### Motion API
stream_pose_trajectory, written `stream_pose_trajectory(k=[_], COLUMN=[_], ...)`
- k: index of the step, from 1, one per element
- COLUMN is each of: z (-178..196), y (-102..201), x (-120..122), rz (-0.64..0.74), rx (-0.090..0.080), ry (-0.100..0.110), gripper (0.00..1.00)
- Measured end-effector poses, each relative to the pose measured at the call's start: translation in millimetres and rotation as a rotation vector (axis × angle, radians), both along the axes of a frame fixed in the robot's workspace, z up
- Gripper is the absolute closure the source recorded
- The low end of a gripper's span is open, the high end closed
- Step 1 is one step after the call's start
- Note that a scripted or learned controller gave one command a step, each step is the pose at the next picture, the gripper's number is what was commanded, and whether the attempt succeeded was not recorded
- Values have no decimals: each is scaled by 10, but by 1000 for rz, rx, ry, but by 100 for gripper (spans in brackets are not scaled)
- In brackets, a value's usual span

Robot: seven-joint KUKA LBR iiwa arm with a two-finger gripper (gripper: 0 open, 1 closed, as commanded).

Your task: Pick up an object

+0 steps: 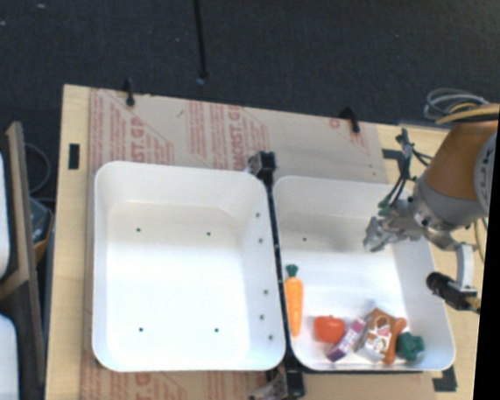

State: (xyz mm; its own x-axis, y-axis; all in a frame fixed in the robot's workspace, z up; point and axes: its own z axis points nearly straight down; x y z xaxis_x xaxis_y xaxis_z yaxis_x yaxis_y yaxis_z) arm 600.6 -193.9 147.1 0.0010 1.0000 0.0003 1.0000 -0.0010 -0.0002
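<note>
Toys in the right bin's near end

A carrot point(293, 303), orange with a green top, lies lengthwise along the bin's left wall, top pointing away. To its right sits a red-orange tomato point(329, 328). Just beside that, a purple-and-white packet point(348, 340) lies tilted, touching a brown-and-white box point(380, 336) with orange trim. A dark green lump point(410, 346) rests at the box's right, near the bin's right corner; its exact form is too blurred to tell.
</note>
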Motion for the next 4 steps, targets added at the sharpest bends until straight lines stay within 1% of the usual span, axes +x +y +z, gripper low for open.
stream_pose_trajectory(k=[1,2,3,4], z=[392,948,1126,1039], y=[6,5,-9,482], x=[6,-62,-56,-3], rz=[0,0,1,3], rx=[0,-1,0,1], ry=[0,-1,2,4], gripper=[100,100,100,100])
